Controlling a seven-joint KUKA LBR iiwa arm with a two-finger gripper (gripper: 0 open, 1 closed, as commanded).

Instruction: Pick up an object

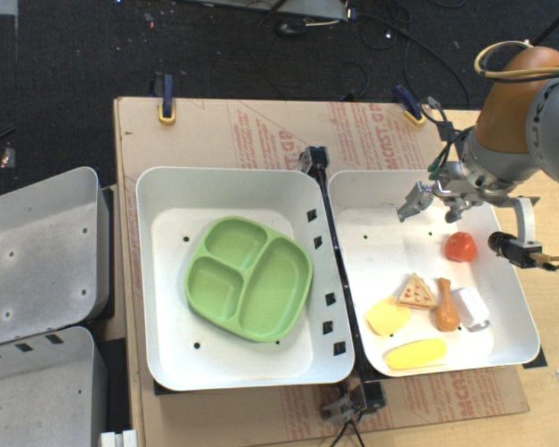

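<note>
The gripper (pixel 432 200) hangs over the far part of the right bin (pixel 373 203), fingers spread and holding nothing. The nearest pick (a fair first choice) is the red tomato (pixel 460 247), lying toward the camera and slightly right; pizza slice (pixel 415 292), drumstick (pixel 444 307) and banana (pixel 415 353) sit beyond it.

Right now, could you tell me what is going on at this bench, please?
A KUKA arm reaches in over the right bin, its gripper hovering open above the bin's far end and holding nothing. Below it lie a red tomato, a pizza slice, a drumstick, a white block and two yellow pieces. The left bin holds a green divided plate.
</note>
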